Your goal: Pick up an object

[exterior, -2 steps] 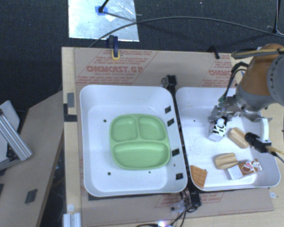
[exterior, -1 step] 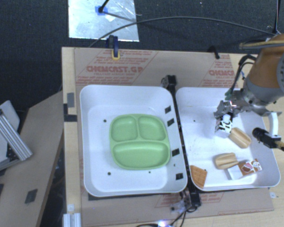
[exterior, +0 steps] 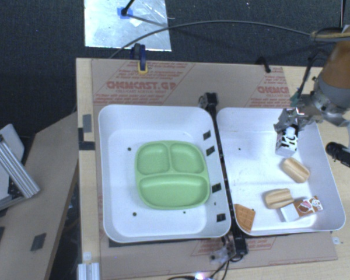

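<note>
My gripper (exterior: 287,125) hangs over the far right part of the right bin (exterior: 251,133). Directly under it is a small black-and-white cow-patterned carton (exterior: 287,143), touching or nearly touching the gripper's tip. Whether the carton is gripped or stands on the bin floor is unclear. Nearer the front lie a tan bread roll (exterior: 295,170), a second brown roll (exterior: 277,197), a small white-and-red box (exterior: 301,207) and an orange waffle piece (exterior: 244,216).
The left bin (exterior: 116,156) holds a green divided plate (exterior: 172,174). A black divider strip (exterior: 219,156) runs between the bins. A black bracket part (exterior: 343,153) sticks out past the right bin's rim. The grey and orange arm (exterior: 341,69) comes in from the upper right.
</note>
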Tool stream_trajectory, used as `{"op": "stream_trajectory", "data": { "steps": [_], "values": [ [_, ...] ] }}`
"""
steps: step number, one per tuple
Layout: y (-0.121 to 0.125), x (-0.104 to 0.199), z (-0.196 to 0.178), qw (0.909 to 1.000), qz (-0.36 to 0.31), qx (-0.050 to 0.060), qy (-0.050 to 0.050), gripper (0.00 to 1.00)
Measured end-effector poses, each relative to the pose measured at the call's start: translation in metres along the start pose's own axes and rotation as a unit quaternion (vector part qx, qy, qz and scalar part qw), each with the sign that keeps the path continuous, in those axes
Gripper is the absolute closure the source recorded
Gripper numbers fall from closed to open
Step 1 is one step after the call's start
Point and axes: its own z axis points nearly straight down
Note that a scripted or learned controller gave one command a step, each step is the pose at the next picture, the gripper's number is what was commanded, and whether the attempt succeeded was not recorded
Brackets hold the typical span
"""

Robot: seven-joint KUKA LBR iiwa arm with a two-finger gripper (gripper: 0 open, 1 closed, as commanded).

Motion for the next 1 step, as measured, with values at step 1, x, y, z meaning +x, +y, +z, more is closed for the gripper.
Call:
{"op": "stream_trajectory", "data": {
  "steps": [1],
  "values": [
    [0.0009,0.0001,0.0016,1.0000,-0.001,0.002,0.001,1.00]
  ]
}}
